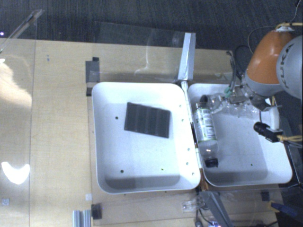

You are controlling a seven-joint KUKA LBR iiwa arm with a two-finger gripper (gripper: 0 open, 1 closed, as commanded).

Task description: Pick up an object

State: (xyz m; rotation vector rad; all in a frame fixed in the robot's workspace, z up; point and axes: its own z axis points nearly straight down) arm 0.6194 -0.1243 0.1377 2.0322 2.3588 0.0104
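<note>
A clear plastic bottle (205,128) with a white label lies lengthwise along the left wall of the right bin (246,169), its black cap (211,162) pointing toward the near edge. A flat dark grey ribbed pad (147,120) lies in the left bin (142,178), toward its far half. My gripper (223,103) hangs low over the far part of the right bin, just right of the bottle's far end. Its see-through parts blur against the white floor. I see nothing clearly held in it.
The arm with its orange band (265,56) comes in over the far right corner of the right bin. A metal divider post (186,60) rises behind the seam between the bins. Wooden bench surface (47,126) stretches to the left.
</note>
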